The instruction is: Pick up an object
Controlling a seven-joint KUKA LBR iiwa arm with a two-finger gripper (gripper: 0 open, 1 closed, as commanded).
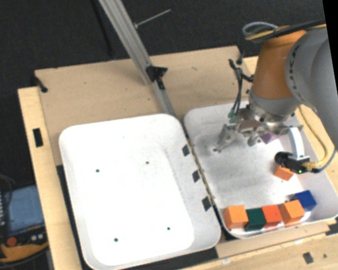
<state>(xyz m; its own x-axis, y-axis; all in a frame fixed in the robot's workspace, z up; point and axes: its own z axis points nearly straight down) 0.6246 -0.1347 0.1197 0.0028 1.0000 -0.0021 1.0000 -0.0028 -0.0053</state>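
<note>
Left bin on bench, white. Right bin touching it along middle edge. Row of blocks along right bin's near wall: orange block, green block, red-orange block, second orange block, blue block, packed side by side. Small orange block apart, further up by right wall. Gripper over far part of right bin, well apart from row; open or closed: cannot tell. Purple bit beside gripper, unclear.
</note>
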